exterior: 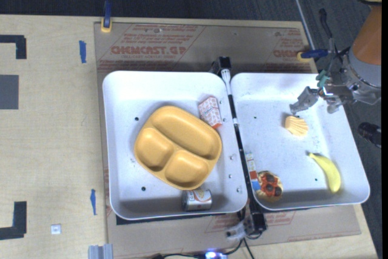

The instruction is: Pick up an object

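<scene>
In the right bin [348,148] lie a pale yellow ridged piece [296,125], a banana [327,170] near the front right, and a round red-and-orange item [268,185] at the front left corner. My gripper [317,104] hangs over the bin's back right part, just above and to the right of the ridged piece. Its fingers [301,101] are spread apart and hold nothing, so it is open. The arm's orange band [370,39] is at the right edge of the view.
The left bin [118,130] holds a yellow divided plate [176,145], a small red-and-white carton [210,111] at its back right, and a can [197,199] at the front. A small packet [250,162] lies by the ridge between the bins.
</scene>
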You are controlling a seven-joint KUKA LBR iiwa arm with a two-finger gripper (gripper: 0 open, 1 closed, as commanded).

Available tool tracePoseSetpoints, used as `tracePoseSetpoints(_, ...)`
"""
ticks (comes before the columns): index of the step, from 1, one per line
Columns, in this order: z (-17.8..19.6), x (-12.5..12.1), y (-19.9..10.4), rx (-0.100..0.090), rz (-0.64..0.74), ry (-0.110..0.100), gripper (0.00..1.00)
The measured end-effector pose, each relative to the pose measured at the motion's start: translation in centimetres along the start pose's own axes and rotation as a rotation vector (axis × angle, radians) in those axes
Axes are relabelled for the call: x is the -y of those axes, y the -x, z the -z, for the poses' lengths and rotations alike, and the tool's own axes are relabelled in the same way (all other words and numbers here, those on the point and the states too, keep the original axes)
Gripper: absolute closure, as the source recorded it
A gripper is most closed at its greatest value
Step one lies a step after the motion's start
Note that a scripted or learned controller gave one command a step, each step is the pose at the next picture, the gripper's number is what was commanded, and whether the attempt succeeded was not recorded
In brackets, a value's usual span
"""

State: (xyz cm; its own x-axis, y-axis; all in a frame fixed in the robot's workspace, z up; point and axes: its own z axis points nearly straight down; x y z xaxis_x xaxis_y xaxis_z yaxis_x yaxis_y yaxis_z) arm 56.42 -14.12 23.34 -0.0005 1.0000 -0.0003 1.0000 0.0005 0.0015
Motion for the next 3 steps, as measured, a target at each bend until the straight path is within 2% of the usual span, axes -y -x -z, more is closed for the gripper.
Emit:
tracePoseSetpoints(1, -14.7, -3.7, 3.0, 0.001, -0.001, 0.002, 0.00)
tracePoseSetpoints(2, -13.8, -3.8, 3.0, 0.002, -0.001, 0.003, 1.00)
tracePoseSetpoints(3, -3.6, -1.9, -3.5, 0.000, 0.001, 0.001, 1.00)
